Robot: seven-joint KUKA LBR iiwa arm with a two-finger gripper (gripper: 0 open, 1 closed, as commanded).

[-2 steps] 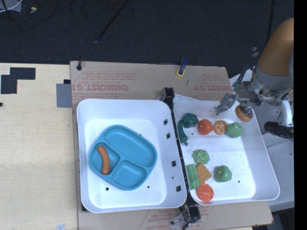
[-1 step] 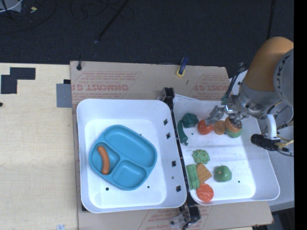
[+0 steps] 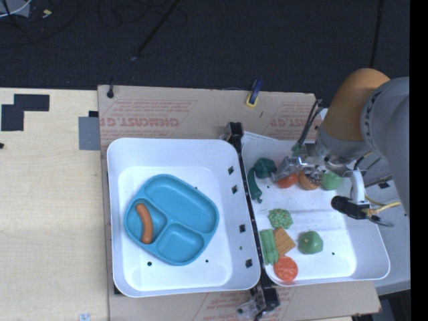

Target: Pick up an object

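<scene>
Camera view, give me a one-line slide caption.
KUKA arm reaches over right bin of toy food; blue tray with sausage sits in left bin.

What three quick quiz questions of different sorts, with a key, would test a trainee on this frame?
1. True or false: the orange sausage lies in a compartment of the blue tray.
2. Multiple choice: the blue tray sits in A) the left bin, B) the right bin, C) on the cardboard outside both bins.
3. Fill in: the red tomato slice lies near the right bin's ____ edge, front or back as the camera sees it.

Key: 1 true. 2 A. 3 front. The gripper is at the back of the right bin, among the toy foods there.
</scene>
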